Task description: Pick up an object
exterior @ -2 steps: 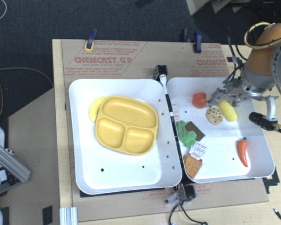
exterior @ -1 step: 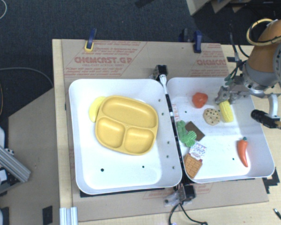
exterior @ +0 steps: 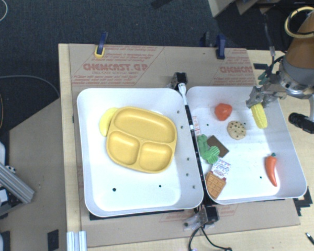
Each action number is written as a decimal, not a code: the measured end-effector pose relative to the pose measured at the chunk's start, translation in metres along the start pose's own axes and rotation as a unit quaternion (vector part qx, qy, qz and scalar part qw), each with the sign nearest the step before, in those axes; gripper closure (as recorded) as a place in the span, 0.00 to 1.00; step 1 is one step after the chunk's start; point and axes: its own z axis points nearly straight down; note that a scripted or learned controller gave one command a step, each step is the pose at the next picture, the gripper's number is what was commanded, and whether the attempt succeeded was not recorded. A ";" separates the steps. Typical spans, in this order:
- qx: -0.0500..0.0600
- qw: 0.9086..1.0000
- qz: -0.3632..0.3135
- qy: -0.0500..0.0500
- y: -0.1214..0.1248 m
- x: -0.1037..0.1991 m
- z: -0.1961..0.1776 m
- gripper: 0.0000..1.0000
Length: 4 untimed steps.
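a yellow divided tray (exterior: 141, 139) lies in the left bin (exterior: 94, 192), over what may be a yellow plate (exterior: 107, 120) peeking out at its left. blue clamps (exterior: 101, 40) grip the surface (exterior: 146, 61) at its far edge.

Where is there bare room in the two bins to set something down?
Left bin: a bare strip along its near edge, below the yellow divided plate. Right bin: an open patch between the cookie, the carrot and the near rim. It is crowded by the divider, around the green toy and waffle, and near the corn under the gripper.
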 end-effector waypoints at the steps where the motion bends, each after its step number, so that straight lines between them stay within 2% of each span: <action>1: -0.001 1.000 0.000 0.000 -0.007 0.001 -0.059 1.00; 2: 0.000 1.000 0.000 0.000 -0.006 0.000 -0.087 1.00; 3: 0.004 1.000 -0.001 0.002 -0.028 0.043 -0.085 1.00; 4: 0.004 1.000 -0.003 0.003 -0.046 0.096 -0.095 1.00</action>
